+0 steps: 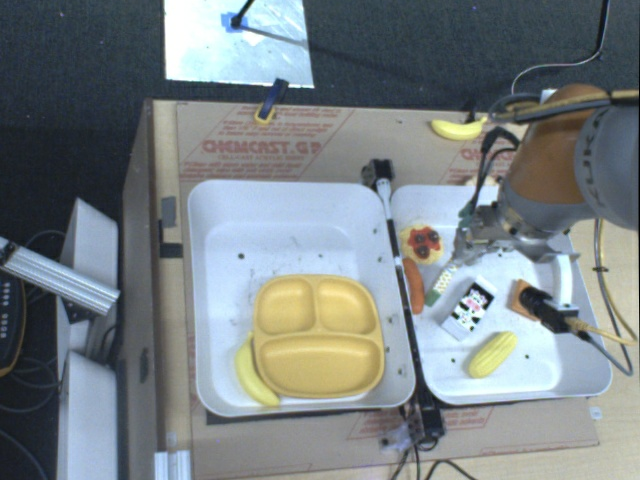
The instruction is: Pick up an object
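My gripper (466, 246) hangs over the middle of the right bin (580, 368), reaching in from the right. Just left of it lies a flat yellow pizza toy with red spots (422, 242). Below its tip a small green piece (439, 287) lies beside an orange carrot (413, 284) along the bin's left wall. A white box with black marks (468, 310) and a yellow corn-like toy (492, 354) sit nearer the front. I see nothing held by the gripper.
The left bin (230, 218) holds a yellow divided tray (318, 336) with a banana (252, 373) against its left edge. Another banana (457, 127) lies on the bench behind the right bin. A black divider (396, 258) runs between the bins.
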